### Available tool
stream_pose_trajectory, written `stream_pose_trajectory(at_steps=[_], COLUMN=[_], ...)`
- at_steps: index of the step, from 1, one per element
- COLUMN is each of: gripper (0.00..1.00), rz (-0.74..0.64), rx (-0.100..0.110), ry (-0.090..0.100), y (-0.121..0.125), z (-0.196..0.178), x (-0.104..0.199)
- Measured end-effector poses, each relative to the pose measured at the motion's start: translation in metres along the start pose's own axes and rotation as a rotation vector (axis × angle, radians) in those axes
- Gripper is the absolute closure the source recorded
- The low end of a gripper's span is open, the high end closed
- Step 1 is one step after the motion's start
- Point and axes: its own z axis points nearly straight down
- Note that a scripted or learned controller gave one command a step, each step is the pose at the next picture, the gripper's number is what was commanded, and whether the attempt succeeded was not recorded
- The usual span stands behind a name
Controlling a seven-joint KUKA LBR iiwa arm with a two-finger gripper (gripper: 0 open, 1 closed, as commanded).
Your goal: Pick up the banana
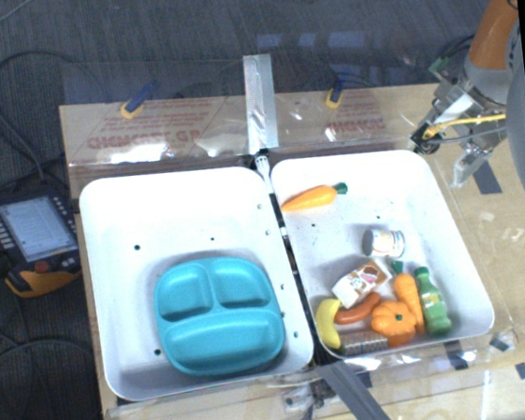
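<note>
While the gripper [449, 128] waits at the upper right, the banana [327, 324] lies far down-left, curving up and down. Whether the gripper grips anything is unclear.

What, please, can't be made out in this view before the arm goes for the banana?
- Banana: its lower end sits against the right bin wall, and the small carton and sausage crowd it.
- Gripper: too small and blurred to judge its state.
- Dark item beneath the pumpkin: unidentifiable.
</note>
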Motion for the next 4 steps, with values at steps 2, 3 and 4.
stream_pose_trajectory(at_steps=[2, 3, 4], gripper=[1.00, 1.00, 1.00], rz=[-0.010, 0.276, 0.278], rx=[0.003, 0.001, 0.004], ry=[0.003, 0.000, 0.004], y=[-0.014, -0.026, -0.033], z=[0.126, 0.023, 0.126], x=[-0.022, -0.010, -0.056])
